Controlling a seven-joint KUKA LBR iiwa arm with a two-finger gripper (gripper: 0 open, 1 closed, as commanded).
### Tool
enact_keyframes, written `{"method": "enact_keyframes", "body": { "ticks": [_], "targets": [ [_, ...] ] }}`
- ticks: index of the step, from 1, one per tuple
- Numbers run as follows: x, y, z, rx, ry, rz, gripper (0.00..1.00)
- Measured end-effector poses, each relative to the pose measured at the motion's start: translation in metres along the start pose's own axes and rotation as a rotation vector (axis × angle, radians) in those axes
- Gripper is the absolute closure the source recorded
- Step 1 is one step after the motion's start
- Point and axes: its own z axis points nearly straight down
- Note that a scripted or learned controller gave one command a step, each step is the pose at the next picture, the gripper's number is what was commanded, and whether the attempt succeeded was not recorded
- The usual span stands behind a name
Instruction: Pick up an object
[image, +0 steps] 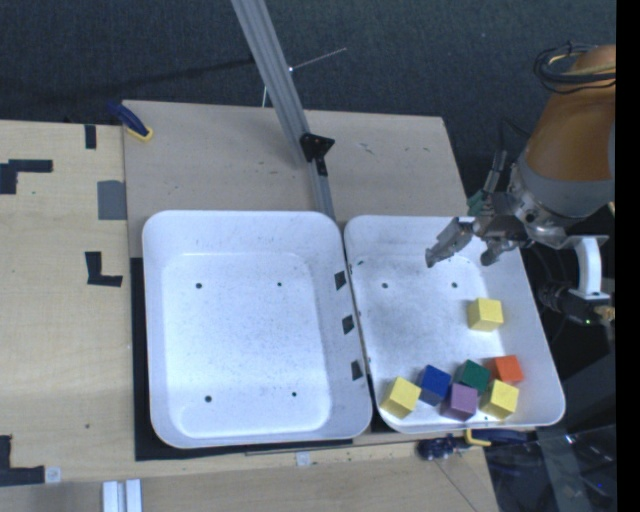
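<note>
In the right bin (400, 330), several small cubes lie near the front edge: a yellow one (402, 396), a blue one (435, 383), a purple one (462, 400), a green one (472, 376), an orange one (508, 369) and another yellow one (502, 399). A lone yellow cube (485, 314) sits further back, toward the right wall. My gripper (465, 249) hangs over the bin's back right part, above and behind that lone cube. Its two fingers stand spread apart, with nothing between them.
The left bin (240, 330) lies beside the right one, with black clips along the shared wall. A slanted metal pole (285, 90) crosses the bench behind the bins. A blue and yellow tool (131, 120) lies at the back left.
</note>
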Motion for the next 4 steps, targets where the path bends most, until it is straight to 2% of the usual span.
{"method": "enact_keyframes", "body": {
  "ticks": [1,4],
  "targets": [
    [0.0,0.0,0.0,0.0,-0.001,0.0,0.0],
    [0.004,0.011,0.142,0.005,-0.001,0.002,0.0]
  ]
}}
